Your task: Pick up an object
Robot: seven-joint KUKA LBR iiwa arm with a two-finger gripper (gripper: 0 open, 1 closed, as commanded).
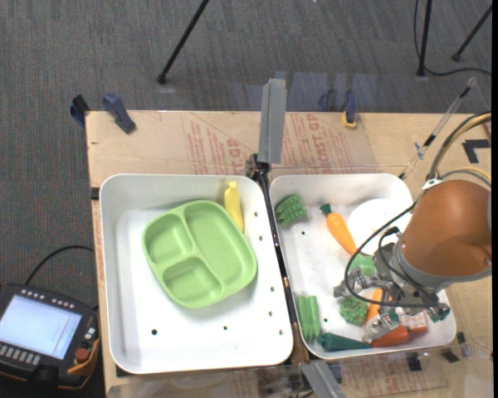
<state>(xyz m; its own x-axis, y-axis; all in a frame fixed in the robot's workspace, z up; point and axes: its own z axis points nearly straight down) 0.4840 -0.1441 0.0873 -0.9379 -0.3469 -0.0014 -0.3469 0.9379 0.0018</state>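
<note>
My gripper [388, 303] hangs low over the front right part of the right bin [315, 268], under the orange wrist band [445, 229]. Right around it lie a green broccoli-like piece [352, 310], a slim orange piece [373, 303], a red-orange piece [392, 336] and a white and red packet [413, 317]. The gripper body hides how these sit against it. An orange carrot [341, 231] lies further back in the same bin, apart from the gripper.
The right bin also holds a white plate [378, 216], a green leafy piece [290, 210], green pods [309, 316] and a dark teal piece [340, 342]. In the left bin [124, 222] lie a green divided tray [199, 253] and a yellow piece [233, 205].
</note>
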